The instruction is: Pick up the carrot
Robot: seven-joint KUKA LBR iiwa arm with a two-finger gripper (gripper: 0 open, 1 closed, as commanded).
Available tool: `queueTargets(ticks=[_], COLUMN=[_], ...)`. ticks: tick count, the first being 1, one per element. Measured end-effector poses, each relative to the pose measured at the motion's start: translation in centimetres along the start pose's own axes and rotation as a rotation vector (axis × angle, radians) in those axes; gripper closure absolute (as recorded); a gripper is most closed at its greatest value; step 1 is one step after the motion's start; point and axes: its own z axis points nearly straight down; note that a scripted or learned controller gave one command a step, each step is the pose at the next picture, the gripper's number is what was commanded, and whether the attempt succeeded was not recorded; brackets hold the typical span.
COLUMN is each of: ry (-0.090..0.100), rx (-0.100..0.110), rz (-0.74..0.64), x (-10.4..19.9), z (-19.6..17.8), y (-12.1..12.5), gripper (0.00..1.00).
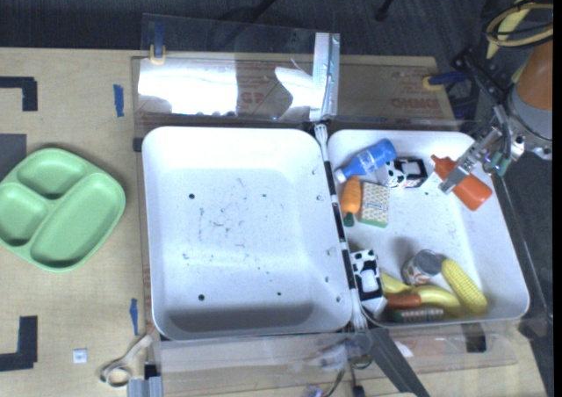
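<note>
I see my pincer (470, 169) pinching the stubby orange carrot (472, 191) by its upper end above the right shallow white bin (492, 237), so I judge the pick nearly done. Below-left of the pincer sit a yellow corn cob (464, 285) and blue bottle (371, 158); the left white bin (176, 158) lies farther left.

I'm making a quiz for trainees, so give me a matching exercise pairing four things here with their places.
Things:
1. carrot
2. corn cob
3. green plate
4. blue bottle

Places:
A. on the bench, left of both bins
B. right bin, near front corner
C. right bin, by the divider, beside the checked sponge
D. right bin, back left

Pairs: 1-C, 2-B, 3-A, 4-D
</note>
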Motion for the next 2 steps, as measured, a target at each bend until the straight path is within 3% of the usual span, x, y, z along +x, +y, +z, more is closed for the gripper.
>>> queueTargets(ticks=[1, 2], ry=[0.0, 0.003], rx=[0.0, 0.002], rz=[0.089, 0.03], x=[-3.7, 0.2], z=[0.3, 6.0], y=[0.8, -0.2], gripper=[1.0, 1.0])
